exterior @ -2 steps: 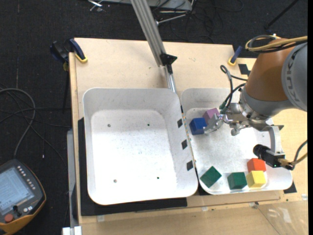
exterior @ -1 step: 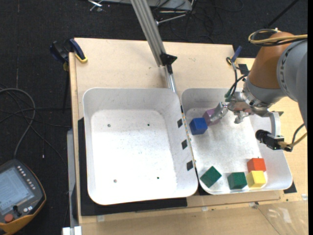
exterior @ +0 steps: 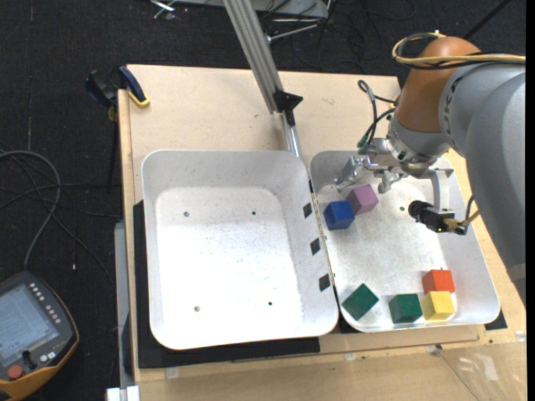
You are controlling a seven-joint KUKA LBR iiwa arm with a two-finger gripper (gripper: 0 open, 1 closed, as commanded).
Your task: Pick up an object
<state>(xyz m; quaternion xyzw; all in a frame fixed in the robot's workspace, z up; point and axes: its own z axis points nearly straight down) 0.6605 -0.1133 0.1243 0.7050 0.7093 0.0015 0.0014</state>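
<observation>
Claw [exterior: 368, 176] low in right bin [exterior: 468, 266], directly above purple cube [exterior: 363, 198]; finger state impossible to tell. Blue cube [exterior: 338, 215] touching purple: risk of nudging both, or a skewed, slipping grasp.

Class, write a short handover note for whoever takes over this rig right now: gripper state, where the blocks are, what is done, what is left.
Gripper: low over the far end of the right bin, just above the purple block; no block is seen between its fingers.
Blocks, all in the right bin: purple block touching the blue block near the far left corner; dark green block, green block, yellow block and orange block along the near edge.
Done: nothing lifted yet.
Left: grasp one block, probably the purple one, and raise it.
</observation>
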